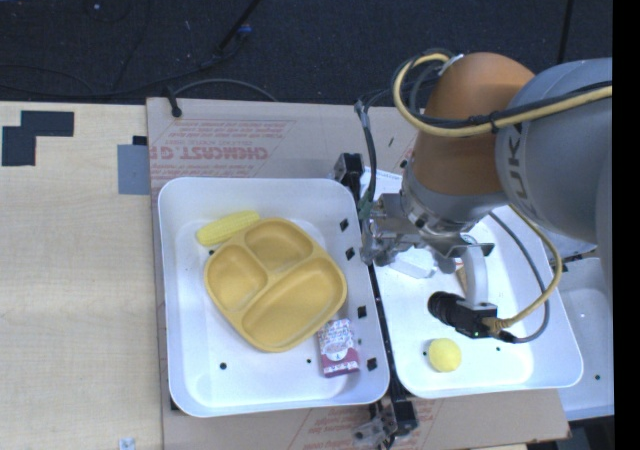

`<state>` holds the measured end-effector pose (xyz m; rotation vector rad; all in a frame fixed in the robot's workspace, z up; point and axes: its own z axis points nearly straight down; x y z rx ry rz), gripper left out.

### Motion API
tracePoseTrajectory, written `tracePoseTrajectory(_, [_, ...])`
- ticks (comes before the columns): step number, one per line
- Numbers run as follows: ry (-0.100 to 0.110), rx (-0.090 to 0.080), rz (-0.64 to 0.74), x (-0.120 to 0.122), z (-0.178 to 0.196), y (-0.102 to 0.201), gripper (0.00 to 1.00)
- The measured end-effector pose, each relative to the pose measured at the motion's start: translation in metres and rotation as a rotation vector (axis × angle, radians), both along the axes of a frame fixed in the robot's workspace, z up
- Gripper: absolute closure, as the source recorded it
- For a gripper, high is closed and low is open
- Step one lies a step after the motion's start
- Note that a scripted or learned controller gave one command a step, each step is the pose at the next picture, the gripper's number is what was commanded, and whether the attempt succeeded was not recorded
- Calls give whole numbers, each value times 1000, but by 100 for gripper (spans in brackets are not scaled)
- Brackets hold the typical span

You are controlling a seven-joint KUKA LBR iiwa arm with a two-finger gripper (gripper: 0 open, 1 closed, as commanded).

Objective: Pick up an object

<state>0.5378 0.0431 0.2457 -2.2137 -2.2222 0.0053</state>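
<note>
gripper [393,243]: state unreadable | right bin [540,358]: round yellow ball [444,355] | left bin [190,358]: glossy yellow divided tray [275,283]

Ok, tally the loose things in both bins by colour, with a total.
Yellow: 3 (divided plate, long piece, round piece)
Red and white: 1 (small packet)
Total: 4, counting what lies clear of the arm

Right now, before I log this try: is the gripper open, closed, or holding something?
Gripper: cannot be told from this view.
</note>
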Motion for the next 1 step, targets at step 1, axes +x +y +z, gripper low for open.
tracePoseTrajectory(1, [1,0,1,-5,-15,56,100])
